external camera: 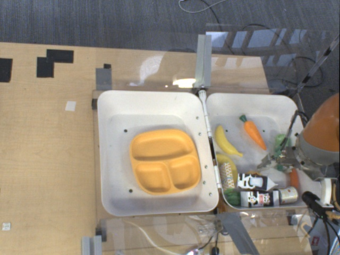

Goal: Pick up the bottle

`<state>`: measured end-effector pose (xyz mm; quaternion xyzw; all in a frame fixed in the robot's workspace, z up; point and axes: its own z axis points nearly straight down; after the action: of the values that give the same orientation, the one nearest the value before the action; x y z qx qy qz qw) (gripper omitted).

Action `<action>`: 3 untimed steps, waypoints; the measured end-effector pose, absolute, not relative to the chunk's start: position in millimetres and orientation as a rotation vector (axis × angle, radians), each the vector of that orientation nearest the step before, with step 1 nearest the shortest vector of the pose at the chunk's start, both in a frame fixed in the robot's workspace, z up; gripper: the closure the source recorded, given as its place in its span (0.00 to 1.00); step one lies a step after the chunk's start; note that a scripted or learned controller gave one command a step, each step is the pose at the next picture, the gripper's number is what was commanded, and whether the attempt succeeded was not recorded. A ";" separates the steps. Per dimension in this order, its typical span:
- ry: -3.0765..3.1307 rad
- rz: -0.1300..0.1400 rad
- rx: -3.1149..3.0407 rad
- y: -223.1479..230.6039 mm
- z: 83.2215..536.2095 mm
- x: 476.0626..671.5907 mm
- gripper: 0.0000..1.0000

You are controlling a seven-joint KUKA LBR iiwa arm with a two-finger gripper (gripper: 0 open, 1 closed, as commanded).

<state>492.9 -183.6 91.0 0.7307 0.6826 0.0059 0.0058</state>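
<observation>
The bottle [263,198] lies on its side near the front wall of the right bin [249,102]. It has a black-and-white label and a silver cap pointing right. A second black-and-white container [254,182] lies just behind it, touching it. My gripper [277,159] hangs over the right part of this bin, a little behind and to the right of the bottle, below the grey wrist and orange band [323,126]. Nothing is seen held in it.
In the right bin lie a carrot [254,133], a banana [226,141], a yellow mesh-covered item [227,173], a green piece [280,140] and a small orange piece [295,178]. An orange divided plate [162,161] sits in the left bin [114,153].
</observation>
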 end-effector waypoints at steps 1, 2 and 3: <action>2.216 0.022 2.209 -185.9 91.0 493.9 0.00; 2.216 0.026 2.202 -185.2 102.6 496.3 1.00; 2.216 0.026 2.203 -185.3 102.6 496.2 0.00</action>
<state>496.2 -185.3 102.6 0.7049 0.7092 0.0084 0.0084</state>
